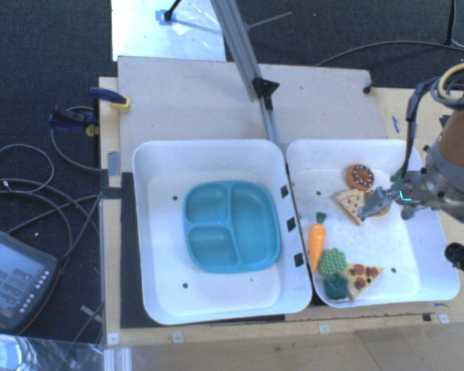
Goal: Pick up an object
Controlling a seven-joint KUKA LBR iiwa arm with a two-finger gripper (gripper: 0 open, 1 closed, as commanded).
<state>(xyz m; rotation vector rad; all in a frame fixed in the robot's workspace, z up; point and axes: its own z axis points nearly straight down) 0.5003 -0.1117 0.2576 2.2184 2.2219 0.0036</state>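
**A:** Where are the things it could pick?

**B:** All in the right bin (437,273). A pizza slice (349,204) lies in the upper middle of it, with a chocolate donut (361,177) just above it. Lower down and nearer the bin's left wall sits a carrot (316,243), standing roughly upright in the view, then a bunch of green grapes (332,260) just below it, a dark green vegetable (337,287) under that, and a second pizza slice (363,275) beside those two.

**A:** And the gripper?

**B:** The gripper (377,202) comes in from the right and sits low at the right edge of the upper pizza slice, touching or overlapping it. Whether its fingers are spread or closed, I cannot tell; they blur together.

**A:** Anything in the other bin?

**B:** The left bin (158,284) holds a blue divided plate (232,226), three compartments, lying flat in the middle.
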